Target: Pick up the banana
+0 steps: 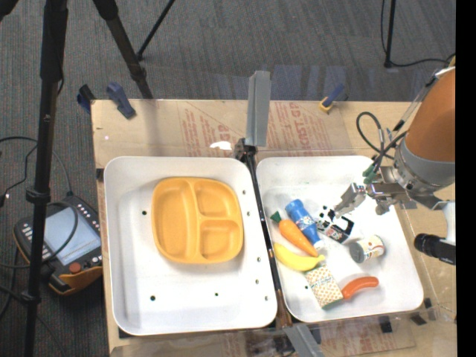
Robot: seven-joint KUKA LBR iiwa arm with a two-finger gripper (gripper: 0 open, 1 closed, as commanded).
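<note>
While the arm (435, 136) reaches in from 3 o'clock, gripper (343, 203) hangs over the R bin (405, 274), fingers pointing toward 8 o'clock; whether they are spread or closed can't be told, and nothing shows between them.
- Black-and-white item (335, 227): just below fingertips, contact unclear.
- Blue bottle (303, 220): at 9 o'clock of that item, lying tilted.
- Carrot (296, 236): alongside bottle on its 8 o'clock side, touching it.
- Banana (297, 259): lying flat in R bin, at 7 o'clock of gripper, apart from it; its upper edge meets the carrot.
- Patterned packet (323, 285): at 5 o'clock of banana, just beside its tip.
- Red sausage (360, 285): beside packet, 3 o'clock side.
- Small can (367, 248): on its side, at 5 o'clock of gripper.
- L bin (126, 303): holds yellow divided plate (198, 220), well apart from gripper.
</note>
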